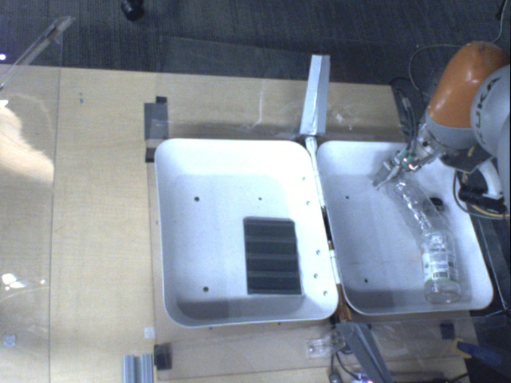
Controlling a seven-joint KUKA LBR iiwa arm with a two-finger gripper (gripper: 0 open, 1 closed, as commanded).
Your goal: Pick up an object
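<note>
The gripper hangs over the far edge of the right bin; I cannot tell how it is set. A clear plastic bottle lies along this bin's right edge. A black ridged block rests in the left bin, near its front edge.

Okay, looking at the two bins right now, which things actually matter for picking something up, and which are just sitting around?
Part of the job:
- gripper, low over the right bin
- clear plastic bottle, lying in the right bin just below the gripper
- dark ribbed block, lying in the left bin, another possible pick

Just lying about:
- metal divider strip behind the bins
- small black bracket on the bench
</note>
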